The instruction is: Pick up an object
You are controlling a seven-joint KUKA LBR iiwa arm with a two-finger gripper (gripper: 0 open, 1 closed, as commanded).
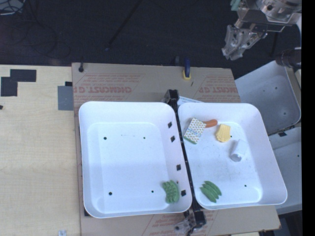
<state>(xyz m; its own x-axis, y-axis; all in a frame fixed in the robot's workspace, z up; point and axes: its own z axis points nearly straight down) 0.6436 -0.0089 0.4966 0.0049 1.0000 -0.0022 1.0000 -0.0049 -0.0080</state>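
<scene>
My gripper (236, 47) hangs high at the top right, well above and behind the right bin (268, 132), with nothing seen between its fingers. In the right bin lie a patterned yellow-green sponge-like block (195, 131), a small orange piece (211, 123) beside it, a yellow block (223, 132), a pale grey-white cylinder (237, 151) and a green pea pod (211, 191). A green leafy piece (171, 191) sits in the near right corner of the left bin (91, 132).
The two bins meet at a black-clipped divider (178, 146) on a cardboard sheet (128, 82). A light wooden bench top (34, 151) extends to the left. A grey metal plate (270, 90) lies right of the bins. A small yellow and blue clamp (186, 71) stands behind them.
</scene>
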